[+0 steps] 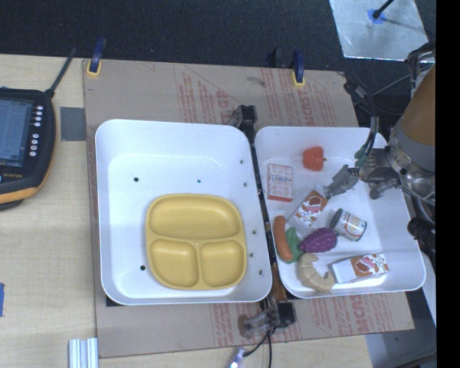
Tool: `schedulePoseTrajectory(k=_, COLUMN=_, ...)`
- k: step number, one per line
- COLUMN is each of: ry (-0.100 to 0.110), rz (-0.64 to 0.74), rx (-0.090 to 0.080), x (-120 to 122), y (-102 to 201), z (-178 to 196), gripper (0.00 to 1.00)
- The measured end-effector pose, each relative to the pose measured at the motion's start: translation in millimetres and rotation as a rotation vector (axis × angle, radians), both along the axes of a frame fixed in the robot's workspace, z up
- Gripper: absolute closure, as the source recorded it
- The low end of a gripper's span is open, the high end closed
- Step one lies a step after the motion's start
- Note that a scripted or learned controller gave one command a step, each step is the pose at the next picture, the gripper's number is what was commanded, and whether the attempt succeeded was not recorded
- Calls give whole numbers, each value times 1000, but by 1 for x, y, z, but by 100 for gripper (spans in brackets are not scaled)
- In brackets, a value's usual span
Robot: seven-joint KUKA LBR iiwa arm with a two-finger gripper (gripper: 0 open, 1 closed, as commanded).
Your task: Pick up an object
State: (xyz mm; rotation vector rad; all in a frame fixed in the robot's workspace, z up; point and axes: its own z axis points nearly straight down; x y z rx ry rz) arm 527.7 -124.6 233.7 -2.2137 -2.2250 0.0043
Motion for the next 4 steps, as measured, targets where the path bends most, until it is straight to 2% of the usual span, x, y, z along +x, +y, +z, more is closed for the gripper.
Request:
schedulePoseTrajectory(k=1, ry=2, rz=1, rx=-1, x=75, y=-14, z=-143, gripper=0)
schedulePoseTrajectory(k=2, ry=-2, rz=-1, rx=0, x=129, y=-20, z=-141, gripper=0)
schedulePoseTrajectory(k=3, ry=1, rz=0, rx=1, x=128, y=-3, z=-142, gripper=0)
schedulePoseTrajectory(k=4, ry=-3, rz=-2, rx=-1, x=129, y=-34, z=-141, gripper=0)
